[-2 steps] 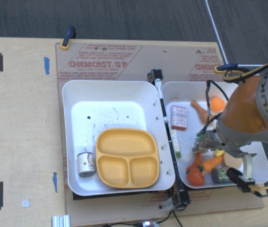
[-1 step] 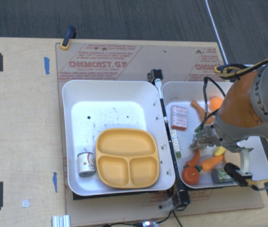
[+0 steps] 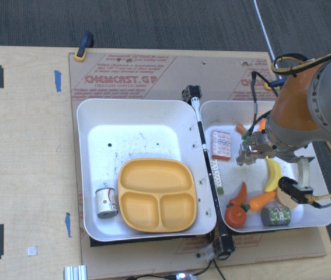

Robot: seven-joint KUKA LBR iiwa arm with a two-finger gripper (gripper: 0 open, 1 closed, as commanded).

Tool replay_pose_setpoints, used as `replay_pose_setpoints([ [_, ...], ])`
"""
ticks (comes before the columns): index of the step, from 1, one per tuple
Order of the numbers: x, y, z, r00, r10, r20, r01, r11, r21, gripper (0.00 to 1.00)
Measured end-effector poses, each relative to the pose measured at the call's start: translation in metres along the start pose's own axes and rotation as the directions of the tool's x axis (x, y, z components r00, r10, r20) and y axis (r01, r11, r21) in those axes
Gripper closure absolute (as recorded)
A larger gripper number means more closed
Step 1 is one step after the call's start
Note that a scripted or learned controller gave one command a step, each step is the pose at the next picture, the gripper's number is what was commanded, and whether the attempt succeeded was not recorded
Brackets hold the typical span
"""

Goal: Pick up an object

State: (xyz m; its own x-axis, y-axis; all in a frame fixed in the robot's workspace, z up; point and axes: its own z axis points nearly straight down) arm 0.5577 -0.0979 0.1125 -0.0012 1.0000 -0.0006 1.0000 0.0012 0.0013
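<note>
The arm's metal gripper (image 3: 248, 155) hangs low in the right white plastic bin (image 3: 324, 217), just left of the curved yellow toy banana (image 3: 272, 174). It holds nothing, and I cannot tell its grip. Next it must drop onto one toy and squeeze.

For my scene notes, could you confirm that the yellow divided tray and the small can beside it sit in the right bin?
Not quite: the camera view shows the yellow divided tray and the small can beside it in the left bin, not the right bin, where the banana lies.
</note>
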Motion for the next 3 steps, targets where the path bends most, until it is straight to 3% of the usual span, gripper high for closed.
replay_pose_setpoints([
  [1,0.000,0.000,0.000,1.000,0.000,0.000,0.000,1.000,0.001,0.00],
  [2,0.001,-0.023,0.026,1.000,0.001,-0.001,-0.001,1.000,-0.002,0.00],
  [3,0.006,-0.056,0.026,1.000,0.001,0.000,-0.001,1.000,-0.004,0.00],
])
